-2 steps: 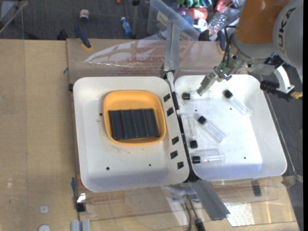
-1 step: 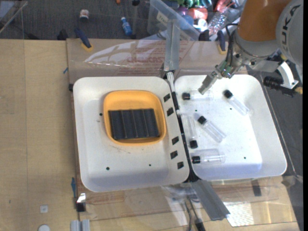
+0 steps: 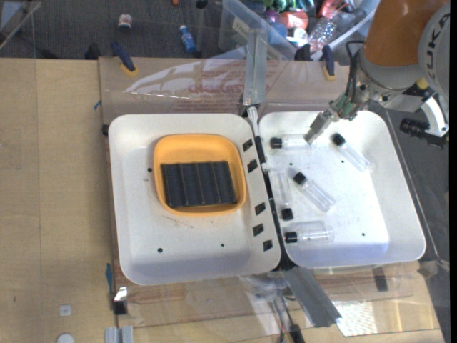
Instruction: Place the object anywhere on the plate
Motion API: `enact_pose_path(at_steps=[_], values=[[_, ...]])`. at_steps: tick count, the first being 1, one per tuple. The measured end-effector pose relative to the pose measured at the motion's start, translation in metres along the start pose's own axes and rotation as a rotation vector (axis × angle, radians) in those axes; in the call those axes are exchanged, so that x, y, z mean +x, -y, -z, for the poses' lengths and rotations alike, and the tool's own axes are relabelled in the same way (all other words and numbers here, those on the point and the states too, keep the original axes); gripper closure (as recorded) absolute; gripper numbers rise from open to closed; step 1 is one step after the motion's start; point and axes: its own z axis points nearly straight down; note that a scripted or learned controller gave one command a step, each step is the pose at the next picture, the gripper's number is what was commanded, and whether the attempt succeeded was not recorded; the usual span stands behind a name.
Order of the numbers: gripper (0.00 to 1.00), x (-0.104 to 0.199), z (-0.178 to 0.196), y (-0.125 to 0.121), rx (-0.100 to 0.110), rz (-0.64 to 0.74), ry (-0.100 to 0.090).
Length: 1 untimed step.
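Lowest vial lies centre-right; gripper, upper right, jaw state indeterminate; clear vials risk slipping before reaching plate

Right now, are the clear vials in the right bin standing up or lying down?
Lying down. Each clear vial rests on its side on the right bin floor, black caps pointing sideways.

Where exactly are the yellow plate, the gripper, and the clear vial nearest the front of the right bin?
Yellow plate [image 3: 166, 148]: camera view, on its bare upper-left rim.
Gripper [image 3: 313, 136]: camera view, at its tip above the right bin.
Front vial [image 3: 308, 233]: camera view, on the middle of its clear body.
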Motion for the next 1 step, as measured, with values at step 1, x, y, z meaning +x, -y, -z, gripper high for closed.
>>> enact_pose_path(at_steps=[1], values=[[0.0, 0.0003, 0.0012, -0.0004, -0.001, 0.013, 0.001]])
